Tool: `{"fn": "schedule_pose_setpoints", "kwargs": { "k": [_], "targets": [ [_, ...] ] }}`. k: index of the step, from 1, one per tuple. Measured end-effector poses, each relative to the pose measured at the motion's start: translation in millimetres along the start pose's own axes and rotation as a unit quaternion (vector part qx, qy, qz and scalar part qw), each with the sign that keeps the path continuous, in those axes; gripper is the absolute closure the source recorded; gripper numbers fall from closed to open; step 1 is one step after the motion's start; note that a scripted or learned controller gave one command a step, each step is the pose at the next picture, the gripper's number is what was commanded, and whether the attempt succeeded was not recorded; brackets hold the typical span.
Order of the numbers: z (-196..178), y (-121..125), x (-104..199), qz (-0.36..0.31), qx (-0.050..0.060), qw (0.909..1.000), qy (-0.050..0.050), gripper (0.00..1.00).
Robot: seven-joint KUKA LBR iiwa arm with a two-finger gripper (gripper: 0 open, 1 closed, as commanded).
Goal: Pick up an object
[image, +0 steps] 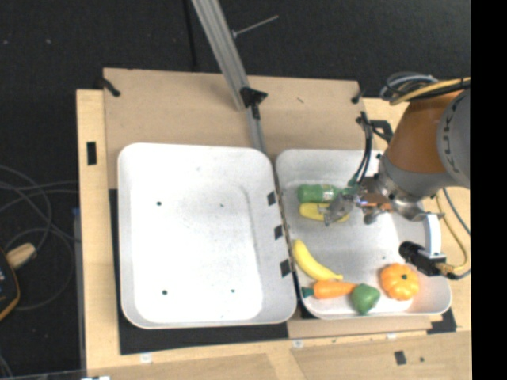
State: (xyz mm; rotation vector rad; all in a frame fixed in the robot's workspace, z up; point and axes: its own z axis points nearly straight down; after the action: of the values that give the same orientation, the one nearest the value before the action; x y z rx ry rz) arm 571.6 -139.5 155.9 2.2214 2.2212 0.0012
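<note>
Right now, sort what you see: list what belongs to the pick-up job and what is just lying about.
Job:
gripper, down in the right bin
green object
yellow object by its tip

Lying about:
banana
carrot
green pepper
orange pumpkin
left bin

You're looking down on a light wooden bench set on a dark, near-black floor. A second, paler board juts out under the bench's left and front edges. A grey metal rail slants down from the top edge to a black clamp near the bench's back edge. Thin cables loop across the floor at the left, near a small tan object you can't identify. Lighting is even, with soft shadows.
</note>
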Motion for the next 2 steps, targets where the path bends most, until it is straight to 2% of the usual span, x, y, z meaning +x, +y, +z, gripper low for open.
{"fn": "schedule_pose_setpoints", "kwargs": {
  "k": [2],
  "targets": [
    [0.0,0.0,0.0,0.000,0.000,1.0000,0.000,0.00]
  ]
}}
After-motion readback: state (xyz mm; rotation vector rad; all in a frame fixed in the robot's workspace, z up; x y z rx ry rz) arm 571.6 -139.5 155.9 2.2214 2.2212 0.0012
